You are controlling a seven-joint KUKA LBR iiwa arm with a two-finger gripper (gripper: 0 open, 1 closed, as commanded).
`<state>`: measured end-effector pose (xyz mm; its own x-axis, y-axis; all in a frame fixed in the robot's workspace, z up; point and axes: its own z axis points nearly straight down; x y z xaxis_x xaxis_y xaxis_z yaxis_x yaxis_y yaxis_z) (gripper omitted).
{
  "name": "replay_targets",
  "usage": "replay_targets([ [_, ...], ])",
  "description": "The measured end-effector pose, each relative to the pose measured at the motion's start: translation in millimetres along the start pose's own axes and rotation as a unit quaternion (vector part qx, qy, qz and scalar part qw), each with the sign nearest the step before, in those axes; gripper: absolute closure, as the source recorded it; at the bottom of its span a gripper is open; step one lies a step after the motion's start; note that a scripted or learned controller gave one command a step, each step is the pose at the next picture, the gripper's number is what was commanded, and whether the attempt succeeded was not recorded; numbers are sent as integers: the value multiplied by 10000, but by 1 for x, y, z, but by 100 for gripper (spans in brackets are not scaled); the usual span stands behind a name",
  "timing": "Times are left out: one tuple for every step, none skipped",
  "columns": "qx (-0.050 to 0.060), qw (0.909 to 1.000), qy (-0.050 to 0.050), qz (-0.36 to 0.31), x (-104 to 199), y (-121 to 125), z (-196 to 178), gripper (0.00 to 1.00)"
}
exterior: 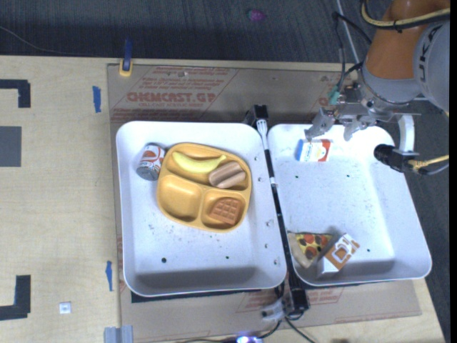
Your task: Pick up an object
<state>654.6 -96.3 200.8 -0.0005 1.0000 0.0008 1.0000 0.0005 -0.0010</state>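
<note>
My gripper point(334, 128) hangs over the back edge of the right bin point(371, 191), its two fingers spread apart with nothing between them. Just below and left of it a small white, blue and red carton point(313, 151) lies on the bin floor. At the front of the same bin sit a pizza slice point(310, 246) and a white and orange box point(340, 252), side by side. In the left bin point(143, 249), a yellow food tray point(203, 185) holds a banana, a hot dog and a waffle, with a crushed can point(149, 162) at its left.
A black divider clamp point(259, 116) stands between the bins at the back. A black cable end point(389, 155) from the arm hangs over the right bin's far right side. The bins rest on a cardboard sheet point(178, 91).
</note>
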Motion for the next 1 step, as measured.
replay_targets([
  [-12, 10000, -4, 4, -7, -68, 106, 0],
])
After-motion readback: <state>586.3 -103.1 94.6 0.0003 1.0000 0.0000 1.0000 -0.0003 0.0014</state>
